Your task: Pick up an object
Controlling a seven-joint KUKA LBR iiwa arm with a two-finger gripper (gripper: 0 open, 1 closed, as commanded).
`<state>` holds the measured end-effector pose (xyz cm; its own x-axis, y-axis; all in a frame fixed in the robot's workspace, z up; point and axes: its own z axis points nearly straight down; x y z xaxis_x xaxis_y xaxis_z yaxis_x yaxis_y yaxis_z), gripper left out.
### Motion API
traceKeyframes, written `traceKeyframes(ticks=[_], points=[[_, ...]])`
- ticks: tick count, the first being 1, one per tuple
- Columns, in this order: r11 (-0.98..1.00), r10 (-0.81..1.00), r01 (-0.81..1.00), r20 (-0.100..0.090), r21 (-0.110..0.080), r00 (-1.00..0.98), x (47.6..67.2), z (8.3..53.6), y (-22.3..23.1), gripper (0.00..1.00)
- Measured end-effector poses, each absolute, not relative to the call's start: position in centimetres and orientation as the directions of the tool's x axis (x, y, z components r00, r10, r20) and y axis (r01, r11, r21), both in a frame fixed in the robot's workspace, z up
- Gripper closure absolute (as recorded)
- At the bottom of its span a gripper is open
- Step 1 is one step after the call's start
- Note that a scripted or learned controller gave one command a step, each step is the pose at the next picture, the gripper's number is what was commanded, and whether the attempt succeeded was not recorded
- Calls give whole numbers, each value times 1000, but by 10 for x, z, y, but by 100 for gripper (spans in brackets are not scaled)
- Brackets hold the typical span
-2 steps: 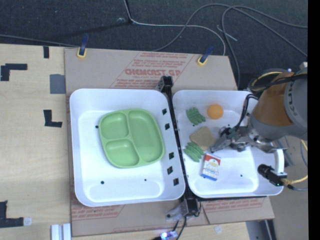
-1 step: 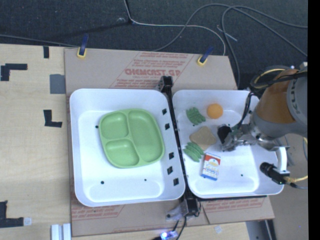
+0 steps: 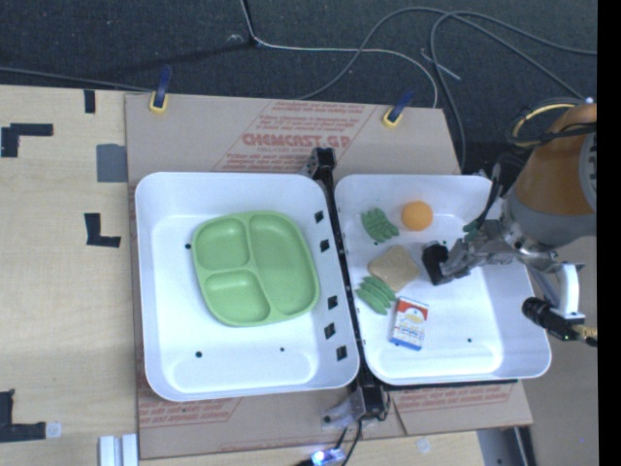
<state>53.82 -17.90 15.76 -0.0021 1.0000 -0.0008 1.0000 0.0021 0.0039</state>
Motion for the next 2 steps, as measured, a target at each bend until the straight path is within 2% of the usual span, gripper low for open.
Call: traceKeyframes(ticks=[1,2], points=[[3,1000,1000,-2,5,-3,548,211,-172,100],[1,1000,1000,0,1,-1,548,230,-171,100]])
